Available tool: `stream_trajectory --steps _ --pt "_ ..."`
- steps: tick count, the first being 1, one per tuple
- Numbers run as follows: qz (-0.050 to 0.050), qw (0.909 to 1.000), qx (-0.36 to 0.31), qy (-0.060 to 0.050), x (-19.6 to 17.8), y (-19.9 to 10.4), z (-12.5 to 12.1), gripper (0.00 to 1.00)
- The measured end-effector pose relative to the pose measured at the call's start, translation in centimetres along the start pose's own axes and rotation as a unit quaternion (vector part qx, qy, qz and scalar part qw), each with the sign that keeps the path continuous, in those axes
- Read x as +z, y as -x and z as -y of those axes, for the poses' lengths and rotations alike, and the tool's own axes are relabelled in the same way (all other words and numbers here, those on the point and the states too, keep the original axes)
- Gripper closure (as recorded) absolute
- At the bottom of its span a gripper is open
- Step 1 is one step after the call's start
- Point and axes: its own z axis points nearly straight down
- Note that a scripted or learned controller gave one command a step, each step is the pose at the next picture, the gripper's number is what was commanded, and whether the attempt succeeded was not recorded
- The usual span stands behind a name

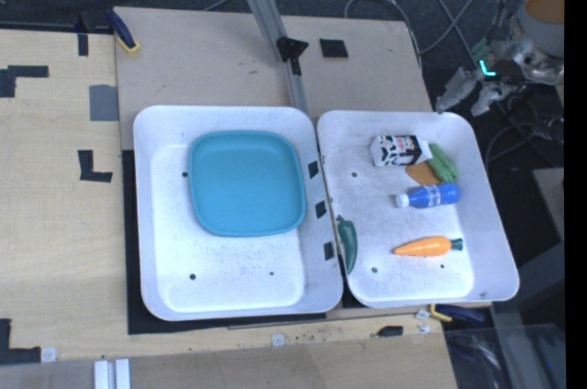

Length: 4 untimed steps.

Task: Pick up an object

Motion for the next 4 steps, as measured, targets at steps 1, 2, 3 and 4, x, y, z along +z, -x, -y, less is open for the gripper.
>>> stream_trajectory --steps 1,2,3,4 --pt "0.000 1.0000 0.000 0.000 0.0 0.0 0.0 0.00" --pt "0.000 1.0000 0.000 -0.001 4.5 -0.4 -0.6 0.00" --pt "-0.001 1.0000 0.000 -0.003 10.7 -0.9 -0.1 0.00" --pt "0.000 1.0000 0.000 0.000 14.8 -0.8 -0.6 0.00"
